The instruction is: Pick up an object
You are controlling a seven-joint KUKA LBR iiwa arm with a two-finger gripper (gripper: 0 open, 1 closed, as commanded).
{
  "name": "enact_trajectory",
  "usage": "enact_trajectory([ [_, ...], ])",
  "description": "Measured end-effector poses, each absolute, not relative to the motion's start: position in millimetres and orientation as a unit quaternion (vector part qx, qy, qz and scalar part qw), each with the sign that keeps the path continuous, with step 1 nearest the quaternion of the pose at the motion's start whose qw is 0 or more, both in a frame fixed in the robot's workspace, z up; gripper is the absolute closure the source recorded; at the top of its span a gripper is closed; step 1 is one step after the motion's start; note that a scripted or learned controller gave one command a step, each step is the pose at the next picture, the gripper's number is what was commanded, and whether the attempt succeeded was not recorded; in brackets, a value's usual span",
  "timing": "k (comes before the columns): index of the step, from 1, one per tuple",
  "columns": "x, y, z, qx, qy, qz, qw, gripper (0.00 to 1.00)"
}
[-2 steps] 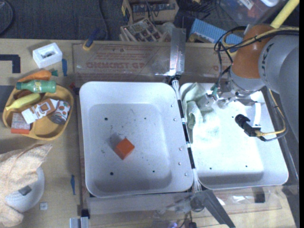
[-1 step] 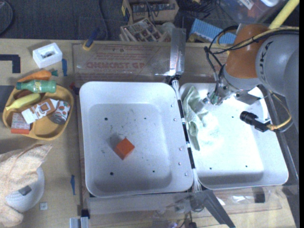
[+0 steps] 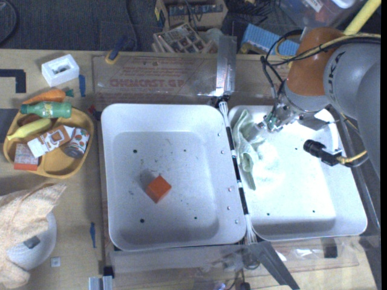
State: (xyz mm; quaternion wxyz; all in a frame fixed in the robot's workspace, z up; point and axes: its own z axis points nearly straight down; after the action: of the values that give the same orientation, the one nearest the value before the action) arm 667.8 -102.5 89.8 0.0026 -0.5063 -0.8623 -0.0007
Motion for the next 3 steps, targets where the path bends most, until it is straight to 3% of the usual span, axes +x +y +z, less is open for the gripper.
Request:
enact_trajectory([
  [1, 669.9, -103.6, 89.7, -0.601, -0.799, -0.0020, -0.003, 0.00],
  [3, 670.0, -103.5, 89.7, -0.601, -0.800, -0.0020, -0.003, 0.00],
])
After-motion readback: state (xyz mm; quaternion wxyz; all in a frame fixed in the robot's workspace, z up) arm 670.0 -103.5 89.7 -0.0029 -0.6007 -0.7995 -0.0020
